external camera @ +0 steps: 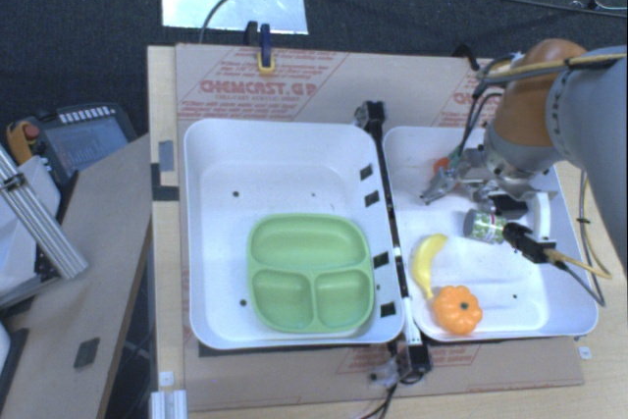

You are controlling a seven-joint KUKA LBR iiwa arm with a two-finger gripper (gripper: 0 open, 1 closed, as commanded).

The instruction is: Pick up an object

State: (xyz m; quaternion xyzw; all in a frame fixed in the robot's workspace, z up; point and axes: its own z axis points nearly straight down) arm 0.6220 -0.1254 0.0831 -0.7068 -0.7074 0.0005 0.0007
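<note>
While low in right bin, tool left of can

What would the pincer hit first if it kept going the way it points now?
The pincer points toward the view's left, low over the right bin. Going straight on, it would probably meet that bin's bare floor, then the black divider between the bins. Depth is unclear, so this is a guess.
</note>
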